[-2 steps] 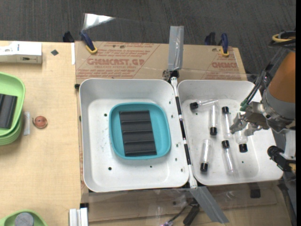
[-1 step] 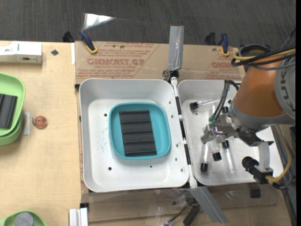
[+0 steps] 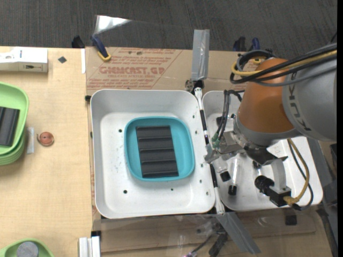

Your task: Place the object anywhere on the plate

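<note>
The grey arm's fingers (image 3: 231, 180) hang over the right white bin (image 3: 316, 194), their spread impossible to tell; a black ridged block (image 3: 156, 151) lies on the teal square plate (image 3: 185, 146) in the left white bin (image 3: 107, 159)

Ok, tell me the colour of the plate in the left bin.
Teal-blue plate, with a dark ribbed insert in it; the camera view shows it.

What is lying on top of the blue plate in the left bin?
On the blue plate in the left bin lies a dark ribbed rectangular object, covering most of its middle. The plate's surface under that object is hidden. The arm is over the right bin.
</note>
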